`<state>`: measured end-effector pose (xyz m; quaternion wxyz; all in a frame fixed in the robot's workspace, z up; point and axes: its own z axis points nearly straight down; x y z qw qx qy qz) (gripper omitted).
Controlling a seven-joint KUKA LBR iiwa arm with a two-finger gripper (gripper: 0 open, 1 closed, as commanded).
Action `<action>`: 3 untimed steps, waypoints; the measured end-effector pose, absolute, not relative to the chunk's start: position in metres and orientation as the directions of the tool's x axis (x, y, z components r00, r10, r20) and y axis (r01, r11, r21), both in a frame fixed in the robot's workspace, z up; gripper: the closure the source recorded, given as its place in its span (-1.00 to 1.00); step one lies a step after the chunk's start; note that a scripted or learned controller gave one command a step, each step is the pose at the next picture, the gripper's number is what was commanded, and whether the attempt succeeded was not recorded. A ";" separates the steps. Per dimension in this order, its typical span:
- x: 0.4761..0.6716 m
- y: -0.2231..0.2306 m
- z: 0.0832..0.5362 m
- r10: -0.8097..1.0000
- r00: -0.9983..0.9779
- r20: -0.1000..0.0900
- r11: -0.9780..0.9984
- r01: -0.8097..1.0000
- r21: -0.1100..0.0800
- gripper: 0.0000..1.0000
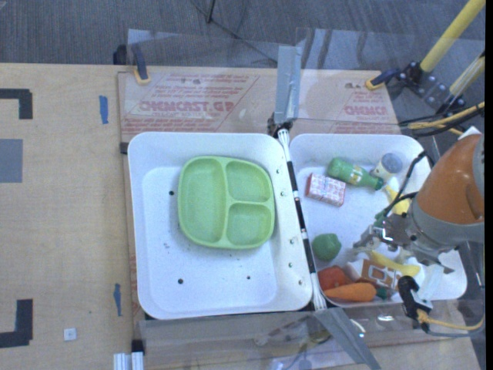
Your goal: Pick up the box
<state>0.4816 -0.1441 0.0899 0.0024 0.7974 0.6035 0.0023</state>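
Orange carrot (356,291) lies at the near edge of the right bin (350,226). The claw (383,243) hangs just behind it; I cannot tell if it is open or closed. The pink box (326,189) sits farther back, near the green bottle (353,173). It looks light and stiff but easy to squash. Grab its long sides.

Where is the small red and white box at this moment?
The box lies in the right bin, in its upper left part, just below the green bottle and above the green pepper, apart from the gripper.
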 end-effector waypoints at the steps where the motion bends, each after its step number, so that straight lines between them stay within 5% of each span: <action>1: 0.482 -0.134 0.089 1.000 0.005 -0.006 -0.005 1.000 0.010 -1.00; 2: 0.560 -0.153 0.089 0.998 -0.064 -0.005 0.064 0.998 0.011 -1.00; 3: 0.571 -0.102 0.089 1.000 -0.009 -0.004 0.009 1.000 0.012 -1.00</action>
